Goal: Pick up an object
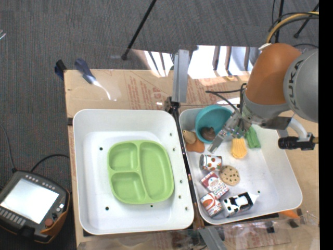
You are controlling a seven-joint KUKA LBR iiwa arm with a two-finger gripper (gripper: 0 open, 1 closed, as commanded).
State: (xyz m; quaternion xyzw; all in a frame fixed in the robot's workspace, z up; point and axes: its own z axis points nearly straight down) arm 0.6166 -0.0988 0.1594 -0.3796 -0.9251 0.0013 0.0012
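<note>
The right bin (276, 176) holds several small toys. A teal bowl (212, 117) lies tipped at its back left with a brown piece (208, 133) inside. A yellow corn cob (239, 149) and a green piece (253, 138) lie beside it. Further forward are a small can (210, 162), a round cookie (229, 175), a red and white carton (215, 184), a second can (210, 204) and a black and white box (239, 203). My gripper (225, 136) hangs low at the bowl's right rim, just left of the corn, open with nothing seen between its fingers.
The left bin (93, 134) holds a green divided plate (140, 171). A tan piece (189, 136) and an orange piece (196, 146) lie against the right bin's left wall. A handheld pendant (31, 202) rests on the floor at the lower left.
</note>
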